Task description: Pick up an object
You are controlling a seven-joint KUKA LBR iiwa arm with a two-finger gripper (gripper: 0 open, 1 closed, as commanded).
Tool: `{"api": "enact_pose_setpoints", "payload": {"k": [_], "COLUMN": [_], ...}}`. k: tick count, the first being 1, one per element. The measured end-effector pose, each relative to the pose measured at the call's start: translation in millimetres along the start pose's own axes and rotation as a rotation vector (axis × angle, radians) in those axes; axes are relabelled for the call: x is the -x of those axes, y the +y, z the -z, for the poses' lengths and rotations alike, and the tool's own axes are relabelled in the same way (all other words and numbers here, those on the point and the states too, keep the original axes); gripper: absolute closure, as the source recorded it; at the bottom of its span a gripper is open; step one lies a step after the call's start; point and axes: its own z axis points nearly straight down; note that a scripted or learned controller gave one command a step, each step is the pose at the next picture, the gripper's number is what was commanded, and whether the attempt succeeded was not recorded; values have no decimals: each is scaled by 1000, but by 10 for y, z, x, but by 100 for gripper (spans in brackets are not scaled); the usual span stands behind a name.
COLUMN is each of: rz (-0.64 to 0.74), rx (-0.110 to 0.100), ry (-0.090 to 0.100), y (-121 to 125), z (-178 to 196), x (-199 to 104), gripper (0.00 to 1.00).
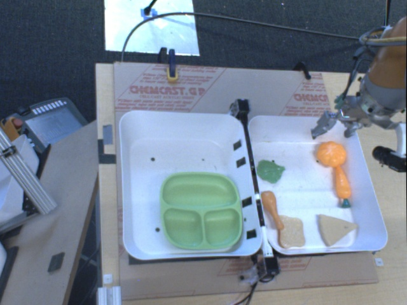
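The right bin [299, 132] holds a green leafy toy [270, 169], an orange round fruit [331, 154], an orange carrot [342, 184], a small orange sausage-like piece [272, 209], a tan bread slice [292, 231] and a tan wedge [334, 228]. My gripper [336, 126] hangs over the bin's far right corner, just above and behind the orange fruit. Its two fingers are spread apart with nothing between them.
The left bin [146, 138] holds a green divided plate [202, 210]. A black divider with clips [249, 170] runs between the bins. A grey device [54, 126] and metal rail [25, 176] sit on the left side table.
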Motion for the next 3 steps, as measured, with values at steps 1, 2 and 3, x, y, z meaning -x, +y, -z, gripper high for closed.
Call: {"api": "enact_pose_setpoints", "payload": {"k": [1,2,3], "rz": [0,2,1], "rx": [0,6,7], "ry": [0,-1,-2], "y": [1,18,34], "z": [-413,-276,268], "x": [-23,-21,-20], "gripper": [0,100,100]}}
